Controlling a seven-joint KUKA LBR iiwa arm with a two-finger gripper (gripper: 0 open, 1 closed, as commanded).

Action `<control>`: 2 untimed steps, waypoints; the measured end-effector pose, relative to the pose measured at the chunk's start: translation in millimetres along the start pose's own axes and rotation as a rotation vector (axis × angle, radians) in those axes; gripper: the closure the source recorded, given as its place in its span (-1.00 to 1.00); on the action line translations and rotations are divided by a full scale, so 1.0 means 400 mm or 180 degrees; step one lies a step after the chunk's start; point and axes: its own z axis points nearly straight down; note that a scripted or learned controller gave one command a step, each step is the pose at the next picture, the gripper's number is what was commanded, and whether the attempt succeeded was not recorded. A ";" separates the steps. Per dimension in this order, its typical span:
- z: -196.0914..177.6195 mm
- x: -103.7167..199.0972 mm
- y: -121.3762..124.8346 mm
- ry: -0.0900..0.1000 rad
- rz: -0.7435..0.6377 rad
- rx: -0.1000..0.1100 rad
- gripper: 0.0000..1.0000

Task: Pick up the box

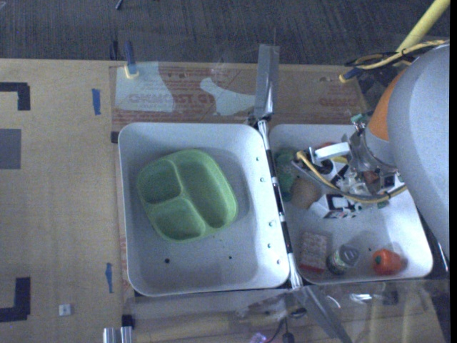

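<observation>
The box (313,251) is small and flat, pale with a red lower edge, and lies near the front left corner of the right bin (414,263). My gripper (334,195) hangs low over the middle of that bin, a little beyond the box and apart from it. Cables and the wrist crowd around it. A tan rounded thing (307,193) sits just left of the gripper, touching or nearly touching it.
A green item (285,168) lies at the right bin's far left. A small dark round can (344,258) and an orange-red fruit-like thing (388,261) lie right of the box. The left bin (143,263) holds a green divided plate (187,194).
</observation>
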 end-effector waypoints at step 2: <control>0.024 -0.133 0.049 0.0105 -0.0407 0.0001 1.00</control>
